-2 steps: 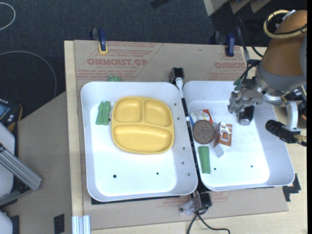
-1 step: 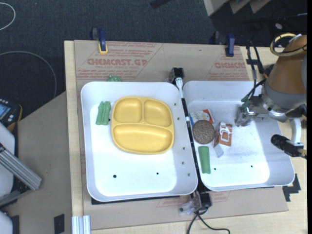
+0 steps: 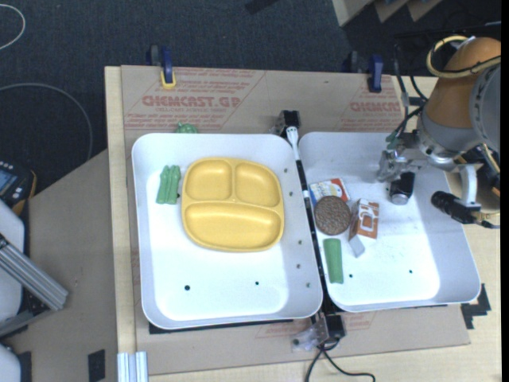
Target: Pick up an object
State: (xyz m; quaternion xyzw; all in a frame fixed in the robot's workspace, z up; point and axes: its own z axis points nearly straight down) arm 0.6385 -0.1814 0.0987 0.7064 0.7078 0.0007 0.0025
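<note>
Green stick lying nearest, arm hanging over right bin

Both bins (image 3: 398, 293) are sitting side by side. Left of the divider, a yellow plate (image 3: 232, 204) is lying beside a green bundle (image 3: 168, 185). Right of it, a brown disc (image 3: 332, 215), green stick (image 3: 332, 260) and packets (image 3: 367, 217) are clustering. The gripper (image 3: 395, 175) is hovering beyond them; its opening cannot be told.

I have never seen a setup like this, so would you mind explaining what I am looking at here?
This is one camera fixed above a bench, looking down at a slant. Two shallow white bins sit side by side. The left bin holds a yellow divided plate and a green item beside it. The right bin holds a brown disc, a green stick and small packets. The robot arm, grey and orange, reaches in from the right; its gripper hangs over the right bin's far part. I see nothing held in it.
</note>
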